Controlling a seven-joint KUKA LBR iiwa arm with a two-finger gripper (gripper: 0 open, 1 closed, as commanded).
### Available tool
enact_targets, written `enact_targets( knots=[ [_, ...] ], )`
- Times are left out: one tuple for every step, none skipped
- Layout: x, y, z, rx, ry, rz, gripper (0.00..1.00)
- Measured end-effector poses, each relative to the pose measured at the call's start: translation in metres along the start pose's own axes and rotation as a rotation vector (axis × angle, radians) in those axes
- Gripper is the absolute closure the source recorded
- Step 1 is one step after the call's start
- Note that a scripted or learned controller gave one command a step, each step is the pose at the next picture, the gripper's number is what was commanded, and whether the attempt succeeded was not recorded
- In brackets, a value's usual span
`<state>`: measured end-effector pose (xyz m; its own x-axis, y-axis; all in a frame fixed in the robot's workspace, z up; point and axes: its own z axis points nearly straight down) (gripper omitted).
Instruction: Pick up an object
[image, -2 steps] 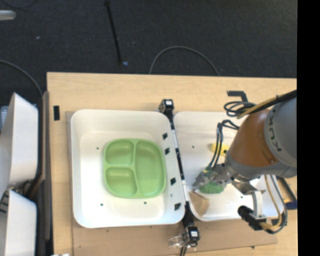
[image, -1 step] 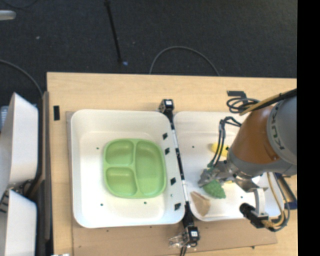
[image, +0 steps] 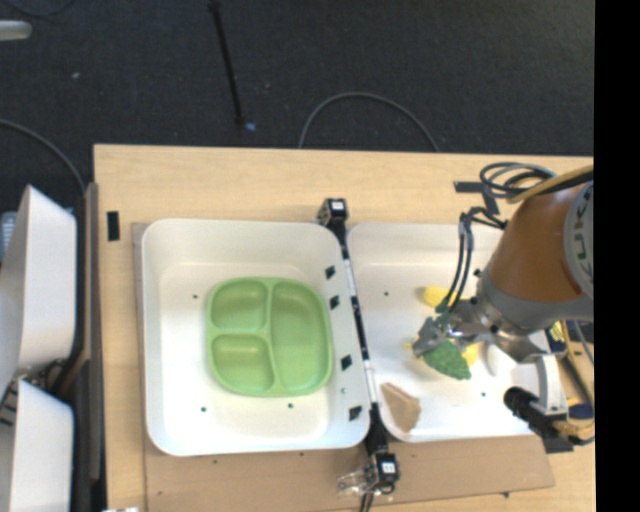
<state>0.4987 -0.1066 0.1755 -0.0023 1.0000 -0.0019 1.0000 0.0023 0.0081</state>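
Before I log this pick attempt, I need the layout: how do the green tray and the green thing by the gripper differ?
The green tray is pale, wide, flat and divided into compartments; the green thing is darker, small and lumpy. The tray lies in the left bin, the thing in the right bin beside the gripper. Both are green.

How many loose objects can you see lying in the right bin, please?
3: a yellow object near the middle, a green object at the end effector, and a tan object in the front-left corner. The arm may hide more.

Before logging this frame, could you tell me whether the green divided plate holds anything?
Empty: the green divided plate lies flat in the left bin, and all three compartments show bare green.
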Motion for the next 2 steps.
enact_targets(
  knots=[
    [-0.012, 0.001, -0.051, 0.001, 0.000, 0.000, 1.00],
    [-0.013, 0.003, -0.085, 0.003, 0.000, -0.001, 1.00]
  ],
)
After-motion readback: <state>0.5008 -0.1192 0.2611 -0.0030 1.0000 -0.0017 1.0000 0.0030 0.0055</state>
